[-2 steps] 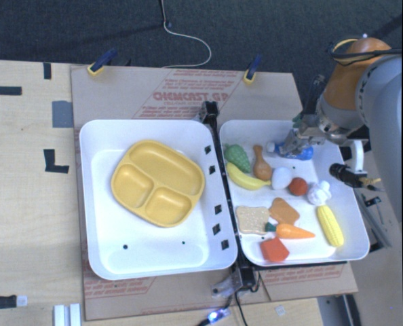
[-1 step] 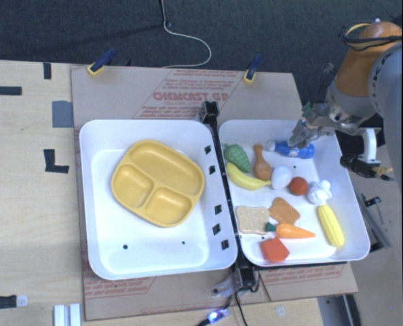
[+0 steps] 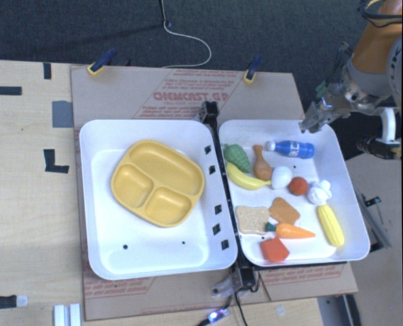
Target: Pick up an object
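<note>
The right bin (image 3: 344, 182) holds several toy foods: a blue bottle (image 3: 291, 149), a green vegetable (image 3: 237, 156), a drumstick (image 3: 261, 163), a banana (image 3: 245, 178), a white egg (image 3: 281, 177), a red tomato (image 3: 298, 185), a garlic bulb (image 3: 318, 192), a corn cob (image 3: 331, 224), a carrot (image 3: 294, 232), a bread slice (image 3: 253, 219) and a red piece (image 3: 275, 250). My gripper (image 3: 312, 122) hangs over the bin's far right corner, just above and right of the bottle. Nothing shows between its fingers.
The left bin (image 3: 93, 182) carries a yellow divided tray (image 3: 158, 182). Both bins rest on cardboard (image 3: 188, 94) held by blue and yellow clamps (image 3: 101, 61). A cable (image 3: 188, 36) lies on the dark floor behind. The arm's orange band (image 3: 381, 32) is at top right.
</note>
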`<action>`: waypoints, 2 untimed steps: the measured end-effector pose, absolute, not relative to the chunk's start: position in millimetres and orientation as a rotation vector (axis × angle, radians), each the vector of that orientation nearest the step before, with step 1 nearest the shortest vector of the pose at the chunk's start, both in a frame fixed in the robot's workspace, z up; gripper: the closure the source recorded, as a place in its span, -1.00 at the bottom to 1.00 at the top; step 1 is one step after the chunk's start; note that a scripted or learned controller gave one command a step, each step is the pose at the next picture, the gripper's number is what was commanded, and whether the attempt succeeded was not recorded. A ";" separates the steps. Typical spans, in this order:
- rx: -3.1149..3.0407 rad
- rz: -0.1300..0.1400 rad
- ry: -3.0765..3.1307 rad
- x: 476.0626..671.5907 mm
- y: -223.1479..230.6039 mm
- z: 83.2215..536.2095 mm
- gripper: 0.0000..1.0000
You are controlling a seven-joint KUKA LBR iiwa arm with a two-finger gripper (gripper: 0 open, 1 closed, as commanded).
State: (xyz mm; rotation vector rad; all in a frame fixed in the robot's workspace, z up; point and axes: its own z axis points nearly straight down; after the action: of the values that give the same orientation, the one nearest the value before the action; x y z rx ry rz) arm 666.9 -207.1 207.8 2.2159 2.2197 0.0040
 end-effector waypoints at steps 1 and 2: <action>2.219 0.001 2.223 667.6 -206.5 225.5 1.00; 2.218 -0.001 2.228 649.1 -158.8 235.2 1.00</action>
State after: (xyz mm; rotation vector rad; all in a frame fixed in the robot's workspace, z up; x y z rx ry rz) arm 649.1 -158.8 235.2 2.2175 2.2284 -0.0012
